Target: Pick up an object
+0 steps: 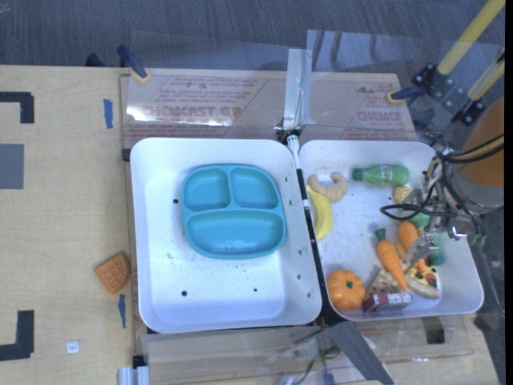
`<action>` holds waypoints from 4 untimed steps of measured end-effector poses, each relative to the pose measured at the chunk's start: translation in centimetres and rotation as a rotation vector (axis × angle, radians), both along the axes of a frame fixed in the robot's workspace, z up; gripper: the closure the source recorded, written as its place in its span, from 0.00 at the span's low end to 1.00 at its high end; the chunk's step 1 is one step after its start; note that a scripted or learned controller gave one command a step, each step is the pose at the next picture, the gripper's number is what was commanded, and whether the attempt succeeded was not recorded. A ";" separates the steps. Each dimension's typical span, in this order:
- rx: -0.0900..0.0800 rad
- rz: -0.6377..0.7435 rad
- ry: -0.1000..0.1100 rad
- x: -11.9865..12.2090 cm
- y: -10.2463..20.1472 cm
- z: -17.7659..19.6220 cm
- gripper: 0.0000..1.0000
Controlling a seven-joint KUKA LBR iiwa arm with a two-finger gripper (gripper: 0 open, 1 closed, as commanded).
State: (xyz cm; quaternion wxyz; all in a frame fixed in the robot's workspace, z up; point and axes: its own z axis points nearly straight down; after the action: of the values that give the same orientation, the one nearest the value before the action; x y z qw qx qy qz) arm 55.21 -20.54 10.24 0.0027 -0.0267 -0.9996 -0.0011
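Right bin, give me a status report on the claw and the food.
Claw low in right bin, grip unclear. Beside carrot and pizza slice, nothing seen held. Cables crowd it.

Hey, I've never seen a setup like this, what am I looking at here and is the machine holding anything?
One camera above looks down on a bench with two white bins. The left bin holds a blue divided plate. The right bin holds toy food: a banana, a green bottle, a carrot, a pumpkin, a pizza slice. The robot arm reaches in from the right, its hand low over the toys. Whether it grips anything isn't clear.
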 end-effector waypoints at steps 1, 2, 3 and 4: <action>-0.003 -0.036 -0.019 -1.5 6.4 -1.3 0.00; -0.006 0.048 -0.017 -4.2 2.2 -1.3 0.00; -0.009 0.052 -0.029 -3.7 2.3 0.0 1.00; -0.003 -0.269 -0.016 -4.3 8.0 8.2 1.00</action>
State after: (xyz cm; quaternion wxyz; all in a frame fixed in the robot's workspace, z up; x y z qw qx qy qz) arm 50.91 -12.49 18.49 -0.0055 -0.1605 -0.9870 -0.0002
